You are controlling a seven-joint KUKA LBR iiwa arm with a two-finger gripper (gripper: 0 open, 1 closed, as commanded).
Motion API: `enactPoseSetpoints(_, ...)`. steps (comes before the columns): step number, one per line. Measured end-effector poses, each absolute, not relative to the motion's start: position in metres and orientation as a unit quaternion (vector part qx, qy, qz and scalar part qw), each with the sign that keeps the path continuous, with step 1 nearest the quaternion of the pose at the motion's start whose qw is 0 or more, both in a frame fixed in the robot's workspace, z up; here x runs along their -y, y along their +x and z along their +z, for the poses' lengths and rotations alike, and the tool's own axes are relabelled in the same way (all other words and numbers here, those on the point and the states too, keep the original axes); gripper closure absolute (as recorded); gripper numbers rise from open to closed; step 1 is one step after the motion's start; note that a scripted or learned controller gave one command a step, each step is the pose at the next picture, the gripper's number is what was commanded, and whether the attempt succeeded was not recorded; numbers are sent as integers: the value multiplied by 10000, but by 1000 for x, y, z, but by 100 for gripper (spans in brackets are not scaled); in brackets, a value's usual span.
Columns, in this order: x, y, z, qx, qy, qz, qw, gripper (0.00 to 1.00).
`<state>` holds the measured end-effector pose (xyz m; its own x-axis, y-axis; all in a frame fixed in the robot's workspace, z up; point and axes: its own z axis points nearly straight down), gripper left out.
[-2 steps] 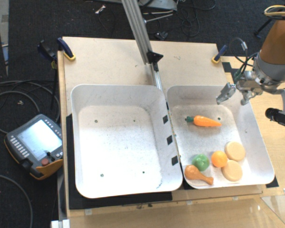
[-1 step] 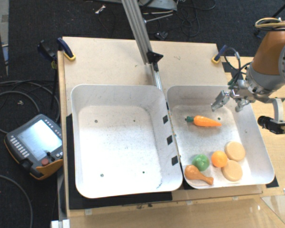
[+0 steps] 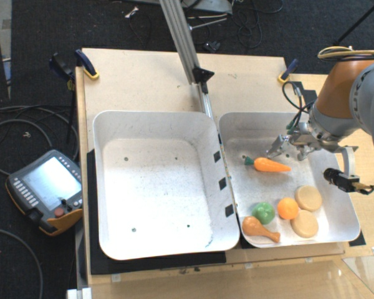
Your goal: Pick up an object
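An orange carrot (image 3: 271, 164) with a green top lies in the middle of the right bin (image 3: 336, 232). My gripper (image 3: 288, 149) hangs just above and behind the carrot, open, with nothing between its fingers. Along the bin's near side lie a green ball (image 3: 262, 213), a small orange (image 3: 287, 208), two beige discs (image 3: 309, 198) (image 3: 305, 223) and a tan drumstick-shaped piece (image 3: 260, 228). The grey arm with its orange band (image 3: 340, 95) reaches in from the right.
The left bin (image 3: 100, 167) stands beside the right one, their walls meeting at a ridge (image 3: 224, 179). A slanted metal pole (image 3: 181, 33) rises behind the bins. A teach pendant (image 3: 47, 192) lies off the bench at the left.
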<state>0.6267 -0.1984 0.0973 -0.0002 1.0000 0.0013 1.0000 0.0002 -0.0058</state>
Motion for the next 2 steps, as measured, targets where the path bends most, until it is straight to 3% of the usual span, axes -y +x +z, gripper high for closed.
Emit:
enactPoseSetpoints(1,199,629,112,7074,-7068,-4,-11,100)
enactPoseSetpoints(2,204,639,162,7077,-7065,-17,-35,100)
